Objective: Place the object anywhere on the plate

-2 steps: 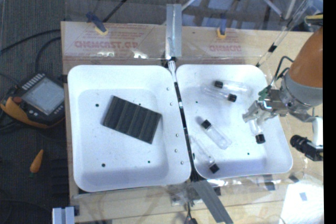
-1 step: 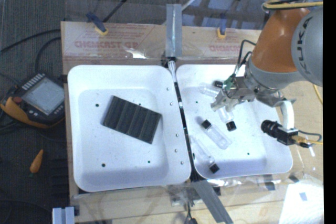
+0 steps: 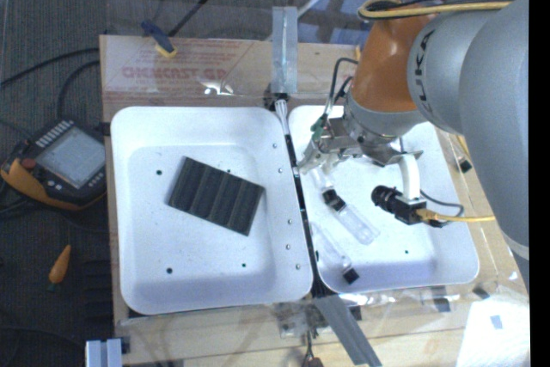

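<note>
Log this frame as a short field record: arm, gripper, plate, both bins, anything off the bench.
arm: grey with orange band, reaching over the right bin
gripper: low over the right bin's left half, transparent fingers apart, nothing seen between them
plate: dark ribbed rectangular plate lying flat in the left bin, nothing on it
left bin: white, holds the plate
right bin: white, under the gripper
off bench: handheld pendant on the floor at left

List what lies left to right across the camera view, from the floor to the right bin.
Handheld pendant → orange object on the floor → left bin → dark ribbed plate → right bin, where the tool sits under the arm.
</note>
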`<state>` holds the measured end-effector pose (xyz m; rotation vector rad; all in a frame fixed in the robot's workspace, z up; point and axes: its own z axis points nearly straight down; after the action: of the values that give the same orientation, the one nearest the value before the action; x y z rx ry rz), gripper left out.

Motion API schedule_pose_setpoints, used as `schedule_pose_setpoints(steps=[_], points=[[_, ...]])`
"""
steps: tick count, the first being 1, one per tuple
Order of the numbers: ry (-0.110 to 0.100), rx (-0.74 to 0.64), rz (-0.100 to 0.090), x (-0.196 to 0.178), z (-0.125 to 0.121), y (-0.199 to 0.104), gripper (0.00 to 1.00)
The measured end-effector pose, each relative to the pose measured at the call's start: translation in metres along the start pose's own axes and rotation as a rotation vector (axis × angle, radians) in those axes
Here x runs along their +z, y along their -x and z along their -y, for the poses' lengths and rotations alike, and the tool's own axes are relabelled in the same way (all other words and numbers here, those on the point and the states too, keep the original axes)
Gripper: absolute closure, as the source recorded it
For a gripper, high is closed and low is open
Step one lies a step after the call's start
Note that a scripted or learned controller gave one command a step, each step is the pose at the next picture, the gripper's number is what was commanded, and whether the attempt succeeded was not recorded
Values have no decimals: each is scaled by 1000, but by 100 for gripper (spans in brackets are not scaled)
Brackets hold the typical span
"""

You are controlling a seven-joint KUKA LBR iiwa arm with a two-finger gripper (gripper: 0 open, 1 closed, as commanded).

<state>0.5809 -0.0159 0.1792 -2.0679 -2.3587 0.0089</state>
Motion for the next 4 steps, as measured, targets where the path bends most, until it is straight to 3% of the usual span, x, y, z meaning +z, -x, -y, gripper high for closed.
schedule_pose_setpoints(steps=[1,2,3,4], points=[[1,-172,1,-7,-32,-77,100],[2,-413,3,11,-76,-135,100],[4,-811,3,-13,-98,-150,100],[4,-946,2,-72,-51,-232,100]])
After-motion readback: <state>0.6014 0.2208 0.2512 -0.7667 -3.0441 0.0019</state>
